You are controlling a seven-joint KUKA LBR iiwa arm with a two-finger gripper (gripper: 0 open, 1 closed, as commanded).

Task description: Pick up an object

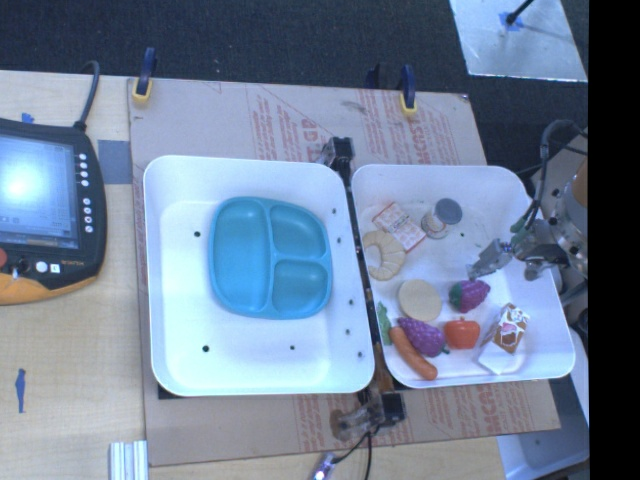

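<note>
Camera view: you get the arm cut off at 3 o'clock, wrist a blur. Gripper (493, 260) hangs over the right bin (500, 180), fingers slightly apart, holding nothing. Purple-green toy (469, 293) lies just at its 7 o'clock, tomato (461, 333) and grapes (424, 335) further on.

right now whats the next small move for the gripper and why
Probably a short descent toward the purple grapes. The gripper hangs over the right bin, just above and to the right of that fruit in the camera view, with nothing visibly between its fingers. It is the nearest item, so lowering and centring over it seems the likeliest way to a grasp.
</note>
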